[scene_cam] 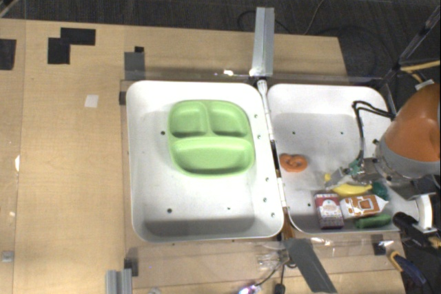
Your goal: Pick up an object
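Objects for the pick lie clustered in the lower right of the frame, inside the right bin (310, 107), and nothing there looks lifted yet. The tool (358, 172) sits low among them, just under the arm's orange band (417, 124) and grey wrist; whether it is spread or pressed together I cannot tell, since the wrist and the clutter hide that part.

Right beside the tool lies a yellow banana-shaped piece (351, 187). Just below that are a dark red box (329, 210) and an orange-and-white packet (363, 205), side by side, with a green piece (375, 220) at the bin's lower edge. A small orange ring-shaped item (295, 162) rests apart from the cluster, toward the divider between the bins.

Farther left, the left bin (148, 169) holds a green compartment tray (210, 136), upright and flat on the floor of the bin. Both bins rest on the wooden counter (62, 169).

By my judgement the task is at the reach stage: the tool is down at the pile, but a secure grasp and a lift clear of the bin are both left to do.
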### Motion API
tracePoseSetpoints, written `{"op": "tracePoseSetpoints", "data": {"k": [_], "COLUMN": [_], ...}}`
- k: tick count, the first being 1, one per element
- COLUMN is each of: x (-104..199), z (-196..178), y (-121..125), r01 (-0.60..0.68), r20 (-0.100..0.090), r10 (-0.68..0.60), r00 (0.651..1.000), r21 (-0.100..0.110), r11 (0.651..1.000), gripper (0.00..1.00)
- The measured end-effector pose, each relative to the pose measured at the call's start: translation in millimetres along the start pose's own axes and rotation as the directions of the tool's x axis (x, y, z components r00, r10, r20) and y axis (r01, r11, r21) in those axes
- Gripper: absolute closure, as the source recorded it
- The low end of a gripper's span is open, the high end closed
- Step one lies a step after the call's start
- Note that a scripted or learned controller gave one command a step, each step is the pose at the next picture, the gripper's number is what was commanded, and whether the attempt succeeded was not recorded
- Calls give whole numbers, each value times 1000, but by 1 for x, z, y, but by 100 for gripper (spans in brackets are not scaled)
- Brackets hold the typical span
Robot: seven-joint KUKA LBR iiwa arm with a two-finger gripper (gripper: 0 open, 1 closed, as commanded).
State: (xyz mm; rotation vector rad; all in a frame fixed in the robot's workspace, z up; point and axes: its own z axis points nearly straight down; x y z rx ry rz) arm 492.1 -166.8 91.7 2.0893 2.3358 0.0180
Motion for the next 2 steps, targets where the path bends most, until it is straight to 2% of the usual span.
{"op": "tracePoseSetpoints", "data": {"k": [1,2], "x": [2,57], "z": [-12,-128], "y": [4,79], "r01": [3,116], "r20": [-1,2], "r10": [-3,-116], "r00": [1000,993], "r21": [-9,8], "r11": [1000,993], "gripper": [100,100]}}
